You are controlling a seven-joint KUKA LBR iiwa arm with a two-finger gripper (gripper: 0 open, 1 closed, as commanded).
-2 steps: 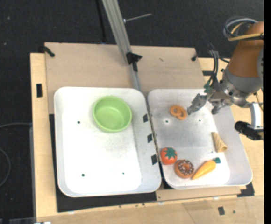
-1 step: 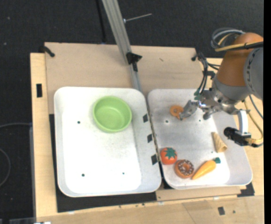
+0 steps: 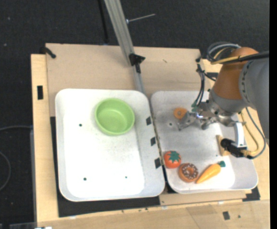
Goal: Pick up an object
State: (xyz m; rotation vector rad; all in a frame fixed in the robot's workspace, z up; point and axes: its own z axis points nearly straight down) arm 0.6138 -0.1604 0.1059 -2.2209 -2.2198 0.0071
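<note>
Reaching in from the right, the grey arm with its orange band hangs over the right bin, and the hand sits low above the upper middle of that bin's floor. Its two dark fingers point leftward and look slightly parted, with bare white floor between them; nothing is gripped. A small orange piece lies just beside the fingertips, a little above and to their left; whether it touches them cannot be told.

Along the near edge of the same bin lie three more things: a red tomato with a green top against the left wall, a round brown doughnut-like piece just right of it, and an orange carrot lying at a slant, its green end up and to the right. The doughnut piece and the carrot are touching or nearly so.

The left bin holds a green bowl, upright, in its upper middle part. Both bins rest side by side on the tan worktop.
</note>
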